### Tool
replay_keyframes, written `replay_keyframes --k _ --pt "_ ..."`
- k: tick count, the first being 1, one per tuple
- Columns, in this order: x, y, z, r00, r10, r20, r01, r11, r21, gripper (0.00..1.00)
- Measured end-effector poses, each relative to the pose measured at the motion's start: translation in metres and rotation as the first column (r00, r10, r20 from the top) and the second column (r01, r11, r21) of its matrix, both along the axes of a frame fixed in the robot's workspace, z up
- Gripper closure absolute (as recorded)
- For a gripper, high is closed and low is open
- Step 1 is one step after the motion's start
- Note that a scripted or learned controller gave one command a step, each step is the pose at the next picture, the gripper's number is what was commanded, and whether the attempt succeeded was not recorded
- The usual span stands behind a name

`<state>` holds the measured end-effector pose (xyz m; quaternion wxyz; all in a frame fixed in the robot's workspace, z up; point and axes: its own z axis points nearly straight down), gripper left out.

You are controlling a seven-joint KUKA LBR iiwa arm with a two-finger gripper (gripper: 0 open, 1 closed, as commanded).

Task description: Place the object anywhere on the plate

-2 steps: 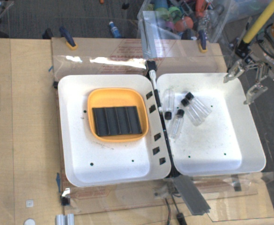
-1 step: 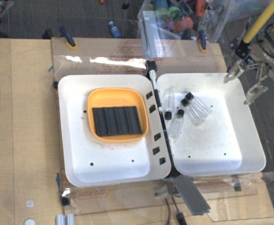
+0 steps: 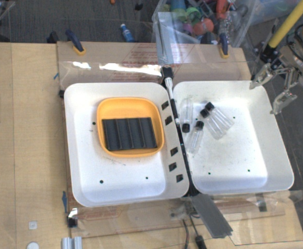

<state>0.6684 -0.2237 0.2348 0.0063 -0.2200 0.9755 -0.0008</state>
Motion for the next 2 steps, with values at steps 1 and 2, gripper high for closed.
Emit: replay_keyframes --k 1,2 --pt "-0.0001 -0.0001 0.0109 0.996 -0.086 -0.001 0.086 0.996 0.001 0.0" --pt "-0.0008 -0.0005 0.0054 0.991 -0.134 -0.006 0.134 0.991 0.002 0.0"
